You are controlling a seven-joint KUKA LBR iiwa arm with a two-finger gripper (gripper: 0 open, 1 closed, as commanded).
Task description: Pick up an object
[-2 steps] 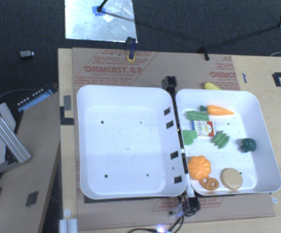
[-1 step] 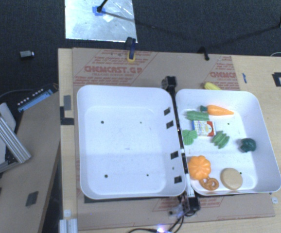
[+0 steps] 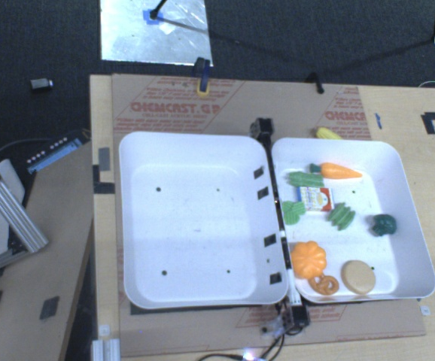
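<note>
nothing lifted yet, judging by the layout: every piece lying on the floor of the right shallow white plastic bin [image 3: 407, 201], the left shallow white plastic bin [image 3: 195, 224] beside it, both on a brown cardboard sheet [image 3: 180, 104] over the bench. state of the jaws: impossible to tell from this view. so the whole pick remaining, probably: choosing one piece, coming down over it, closing, raising. near the far wall of the right bin, an orange toy carrot with a green top [image 3: 338, 171], long axis running nearly left to right, thin tip pointing right and slightly toward the near side, green top at the left end. just left of it, a dark green leafy toy piece [image 3: 305, 178], also lying across. lower, a small white and red box [image 3: 317, 198], then a green ridged toy vegetable [image 3: 342, 216] tilted on a diagonal, and another green toy piece [image 3: 293, 211] close to the dividing wall. at the right, a dark green round toy like broccoli [image 3: 384, 225], well apart from the rest. at the near side, an orange toy pumpkin [image 3: 308, 258], a small brown pretzel [image 3: 324, 283] touching it or nearly so, and a beige round bun [image 3: 359, 277]. outside the bin, by the far edge, a yellow toy piece [image 3: 327, 134] on the cardboard.
</note>
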